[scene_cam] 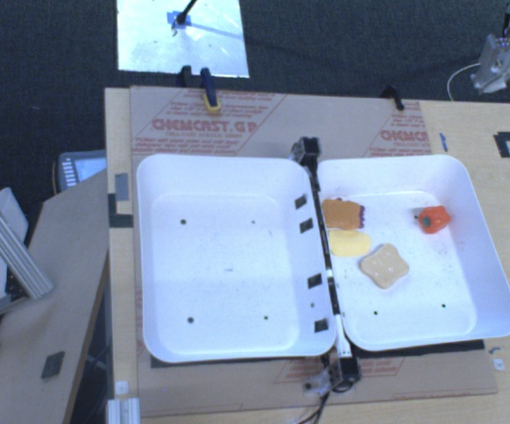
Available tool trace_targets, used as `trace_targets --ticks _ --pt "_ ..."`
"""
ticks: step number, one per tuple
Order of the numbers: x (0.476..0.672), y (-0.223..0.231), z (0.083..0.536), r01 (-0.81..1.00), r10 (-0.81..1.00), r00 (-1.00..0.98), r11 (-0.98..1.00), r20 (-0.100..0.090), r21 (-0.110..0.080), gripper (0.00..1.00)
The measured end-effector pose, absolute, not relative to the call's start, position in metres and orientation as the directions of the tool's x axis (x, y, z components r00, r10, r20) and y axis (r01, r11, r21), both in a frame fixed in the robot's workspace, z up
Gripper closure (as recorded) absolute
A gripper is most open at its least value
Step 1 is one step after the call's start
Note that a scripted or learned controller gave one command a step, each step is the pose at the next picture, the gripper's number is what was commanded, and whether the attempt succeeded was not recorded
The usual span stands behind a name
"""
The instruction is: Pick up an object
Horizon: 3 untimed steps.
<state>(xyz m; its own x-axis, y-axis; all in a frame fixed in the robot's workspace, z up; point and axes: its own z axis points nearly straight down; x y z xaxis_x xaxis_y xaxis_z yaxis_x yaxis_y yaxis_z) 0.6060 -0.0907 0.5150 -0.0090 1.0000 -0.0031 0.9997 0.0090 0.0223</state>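
Note:
The right bin [489, 263] holds several small items. An orange-brown piece with a purple edge [343, 214] lies near the bin's left wall. Just below it is a flat yellow piece [349, 243], and beside that a beige toast-shaped slice [384, 266]. A red-orange pepper-like object [432, 219] sits apart towards the right. The gripper [502, 64] hangs at the top right corner, well above and behind the right bin and far from all the items. Nothing shows in its grasp.
The left bin [148, 179] sits beside the right one, joined to it by a row of dark clips [312, 228]. A shiny metal plate [182, 25] lies on the dark floor behind the bench. A yellow-and-blue clamp [209, 91] grips the bench's back edge.

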Motion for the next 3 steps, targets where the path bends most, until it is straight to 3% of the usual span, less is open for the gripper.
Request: trace_targets --ticks 1,3 --pt "0.669 -0.022 0.483 1.0 1.0 -0.01 0.01 0.0 0.005 1.0" --pt "0.668 0.109 0.537 1.0 1.0 -0.009 0.009 0.002 0.006 1.0"
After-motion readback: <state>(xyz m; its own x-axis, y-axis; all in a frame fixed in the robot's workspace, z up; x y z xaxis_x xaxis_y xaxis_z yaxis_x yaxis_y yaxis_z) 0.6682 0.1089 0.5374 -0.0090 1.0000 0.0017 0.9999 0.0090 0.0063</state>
